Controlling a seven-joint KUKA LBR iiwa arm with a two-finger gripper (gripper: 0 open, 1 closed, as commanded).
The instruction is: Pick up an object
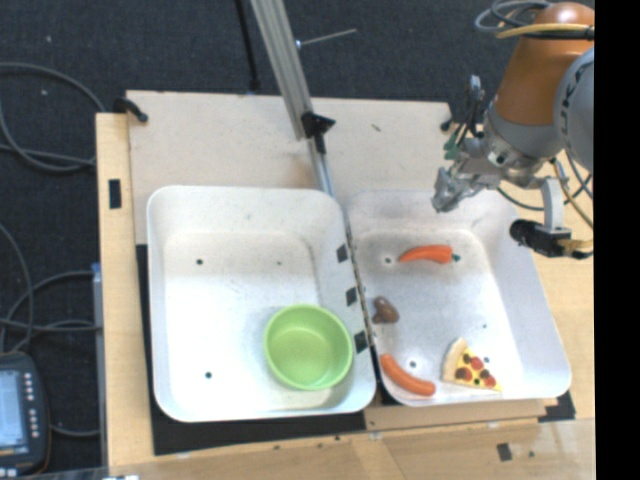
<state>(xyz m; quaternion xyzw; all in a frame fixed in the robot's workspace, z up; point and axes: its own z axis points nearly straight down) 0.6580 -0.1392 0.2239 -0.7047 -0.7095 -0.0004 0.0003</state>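
Camera view: pincer [447, 196] above right bin's [520, 298] far rim; grip state can't be told; no legible writing.

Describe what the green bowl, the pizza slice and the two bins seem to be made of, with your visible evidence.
Green bowl: likely smooth plastic; even colour, soft sheen. Pizza slice: probably a moulded plastic or rubber toy; flat bright colours, though too small to be sure. Left bin and right bin: seemingly thin white plastic, matte, with rounded formed corners.
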